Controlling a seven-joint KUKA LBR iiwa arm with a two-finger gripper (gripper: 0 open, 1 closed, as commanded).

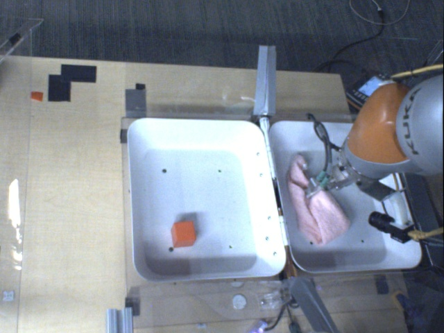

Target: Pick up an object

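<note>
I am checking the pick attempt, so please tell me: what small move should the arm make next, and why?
Probably a short, slow lift straight up. The gripper is down on the pink cloth in the right bin, so a small rise would likely show whether the cloth comes with it. The grip itself is not clear from here.

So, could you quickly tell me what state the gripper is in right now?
Gripper: down on the pink cloth in the right bin; open or shut cannot be told.

Setting: robotics lab bench.
A grey-and-orange industrial arm (399, 134) reached over a pale wooden bench (69, 200) bearing two shallow white bins (139, 207), framed by metal brackets (266, 82); loose cables (378, 9) lay on dark carpet (173, 12).
</note>
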